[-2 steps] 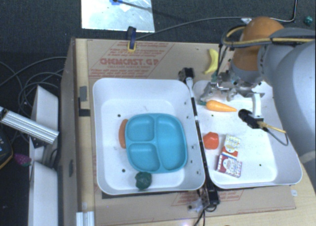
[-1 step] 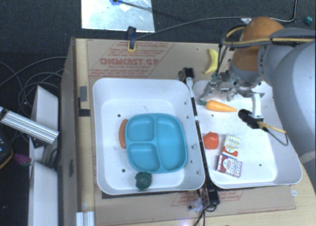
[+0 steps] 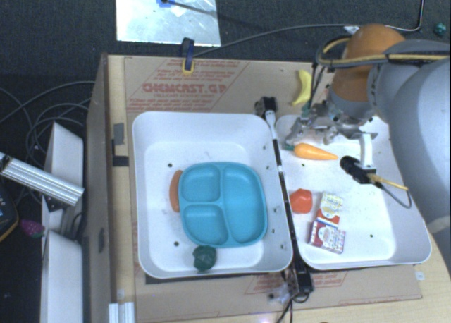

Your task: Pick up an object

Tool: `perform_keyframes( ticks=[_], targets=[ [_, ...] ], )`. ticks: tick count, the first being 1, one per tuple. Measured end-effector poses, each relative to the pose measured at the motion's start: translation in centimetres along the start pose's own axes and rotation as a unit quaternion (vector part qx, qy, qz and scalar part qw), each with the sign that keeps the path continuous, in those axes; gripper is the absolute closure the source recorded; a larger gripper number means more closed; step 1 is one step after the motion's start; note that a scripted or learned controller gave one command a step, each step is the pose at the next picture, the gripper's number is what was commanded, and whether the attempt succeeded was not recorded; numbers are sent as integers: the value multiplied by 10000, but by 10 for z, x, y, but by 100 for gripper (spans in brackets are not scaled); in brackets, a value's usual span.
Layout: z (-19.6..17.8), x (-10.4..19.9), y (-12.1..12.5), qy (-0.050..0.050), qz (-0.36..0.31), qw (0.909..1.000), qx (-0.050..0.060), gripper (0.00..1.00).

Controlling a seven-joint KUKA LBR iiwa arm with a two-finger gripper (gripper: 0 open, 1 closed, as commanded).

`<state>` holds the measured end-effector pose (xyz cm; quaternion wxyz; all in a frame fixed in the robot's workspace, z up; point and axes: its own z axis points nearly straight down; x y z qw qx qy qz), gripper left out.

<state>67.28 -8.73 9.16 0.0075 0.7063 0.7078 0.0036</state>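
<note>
While the arm reached low into the right bin [image 3: 394,244], its gripper [image 3: 317,128] hung just above the toy carrot [image 3: 315,151]. I could not tell what the gripper was doing from up here. Nothing looked picked up yet. The carrot lay on the bin floor, so the grab and the lift were both left to do.

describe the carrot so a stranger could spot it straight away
Look in the right-hand bin, near its far end, just under the gripper. The carrot lies there on its side: a small orange cone tapering rightward, unlike the red block and the yellow banana.
</note>
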Motion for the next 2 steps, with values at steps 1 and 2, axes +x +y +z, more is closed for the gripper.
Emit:
perform_keyframes(
  ticks=[1, 2],
  targets=[
    [6, -5, -3, 19, 4, 10000, 56, 0],
    [-5, -5, -2, 19, -2, 10000, 44, 100]
  ],
)
